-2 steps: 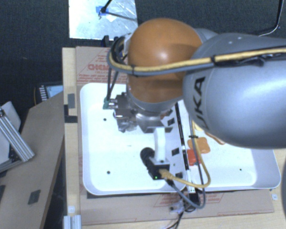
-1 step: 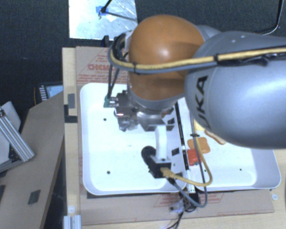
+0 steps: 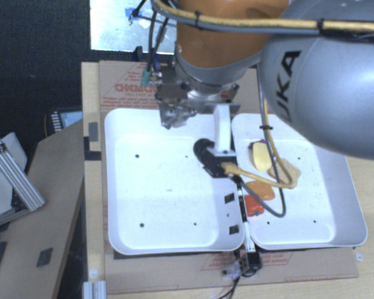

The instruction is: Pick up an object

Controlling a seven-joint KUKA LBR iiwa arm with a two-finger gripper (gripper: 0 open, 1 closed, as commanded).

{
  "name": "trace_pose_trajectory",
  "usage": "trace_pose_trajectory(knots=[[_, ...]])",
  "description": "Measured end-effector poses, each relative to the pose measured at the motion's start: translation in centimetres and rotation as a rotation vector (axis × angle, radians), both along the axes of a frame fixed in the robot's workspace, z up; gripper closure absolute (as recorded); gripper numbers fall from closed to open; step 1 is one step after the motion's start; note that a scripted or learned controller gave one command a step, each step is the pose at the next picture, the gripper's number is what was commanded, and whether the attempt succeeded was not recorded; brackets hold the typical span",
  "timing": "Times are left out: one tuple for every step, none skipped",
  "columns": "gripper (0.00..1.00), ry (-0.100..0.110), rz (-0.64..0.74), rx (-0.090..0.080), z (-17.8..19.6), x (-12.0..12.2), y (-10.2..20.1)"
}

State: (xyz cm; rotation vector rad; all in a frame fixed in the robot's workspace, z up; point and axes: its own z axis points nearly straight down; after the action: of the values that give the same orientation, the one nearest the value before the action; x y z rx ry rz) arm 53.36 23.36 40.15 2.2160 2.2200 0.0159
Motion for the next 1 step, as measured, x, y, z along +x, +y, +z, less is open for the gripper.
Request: trace_pose_trajectory(knots=[[1.00,0.002,-0.002,0.001,6.90,-3.98,-4.08]])
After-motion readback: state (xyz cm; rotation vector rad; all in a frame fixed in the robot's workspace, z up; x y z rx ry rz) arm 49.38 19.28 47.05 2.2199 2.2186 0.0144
